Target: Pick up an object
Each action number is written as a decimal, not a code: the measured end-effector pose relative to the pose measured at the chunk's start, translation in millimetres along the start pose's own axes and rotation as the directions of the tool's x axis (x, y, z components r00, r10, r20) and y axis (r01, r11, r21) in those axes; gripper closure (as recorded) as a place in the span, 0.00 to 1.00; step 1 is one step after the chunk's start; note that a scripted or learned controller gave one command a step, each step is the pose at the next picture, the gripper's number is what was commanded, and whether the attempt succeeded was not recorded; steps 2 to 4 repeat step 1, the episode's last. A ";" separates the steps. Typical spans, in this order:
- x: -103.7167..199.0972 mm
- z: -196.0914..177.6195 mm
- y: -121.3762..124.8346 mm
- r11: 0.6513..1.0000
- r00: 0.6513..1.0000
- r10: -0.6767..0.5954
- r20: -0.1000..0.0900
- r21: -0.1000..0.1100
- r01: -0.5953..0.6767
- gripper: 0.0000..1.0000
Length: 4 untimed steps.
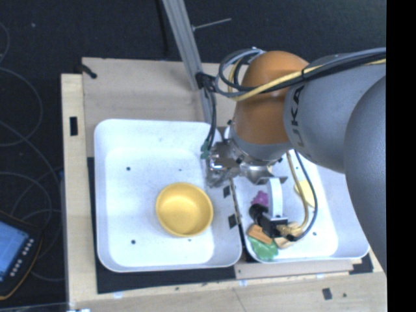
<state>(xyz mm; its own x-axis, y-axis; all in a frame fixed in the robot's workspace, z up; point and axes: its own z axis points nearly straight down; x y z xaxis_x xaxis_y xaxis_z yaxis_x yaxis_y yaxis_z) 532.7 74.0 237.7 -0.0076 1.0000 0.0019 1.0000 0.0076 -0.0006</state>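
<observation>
Risk of hitting the wall between the bins, with claw [220, 169] low just above it. Cannot tell if apart or together; nothing seen held. Yellow bowl [184, 208] alone in left bin [130, 148]; purple piece [260, 198] and green piece [262, 249] crowded in right bin [327, 234].

Even overhead light, slightly soft picture.
The left bin [123, 174] is rendered bright, almost washed out, while the floor [39, 44] is left dim. Gentle shading is seen inside the yellow bowl [184, 208]. Fine detail is blurred throughout.
</observation>
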 end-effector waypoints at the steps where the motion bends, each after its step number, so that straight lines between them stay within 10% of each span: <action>1: -2.2 -0.2 0.3 1.000 1.000 0.006 0.000 -0.001 -0.006 0.00; 4: -2.2 -0.2 0.3 1.000 1.000 0.006 0.000 -0.001 -0.006 0.00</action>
